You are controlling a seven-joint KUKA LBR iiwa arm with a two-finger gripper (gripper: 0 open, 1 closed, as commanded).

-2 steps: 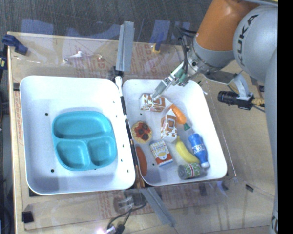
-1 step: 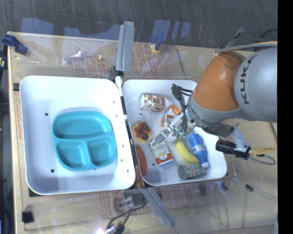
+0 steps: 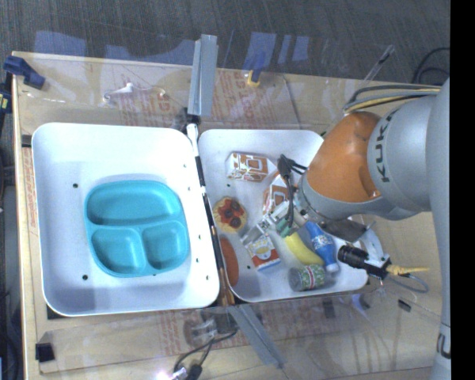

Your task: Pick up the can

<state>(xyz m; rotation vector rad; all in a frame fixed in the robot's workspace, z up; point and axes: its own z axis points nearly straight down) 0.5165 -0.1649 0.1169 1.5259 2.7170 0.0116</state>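
Wooden table (image 3: pixel 103 77) spans the frame, carrying two white bins. In the left bin (image 3: pixel 55 157) lies a turquoise divided tray (image 3: pixel 134 226). At centre right the grey and orange arm (image 3: pixel 364 169) reaches over the right bin (image 3: pixel 222 153); its jaws (image 3: pixel 281 212) sit low among packets, and I cannot tell their state. Lower in that bin the can (image 3: pixel 307 277) lies on its side, beside a yellow banana (image 3: pixel 299 249) and blue bottle (image 3: pixel 321 245).
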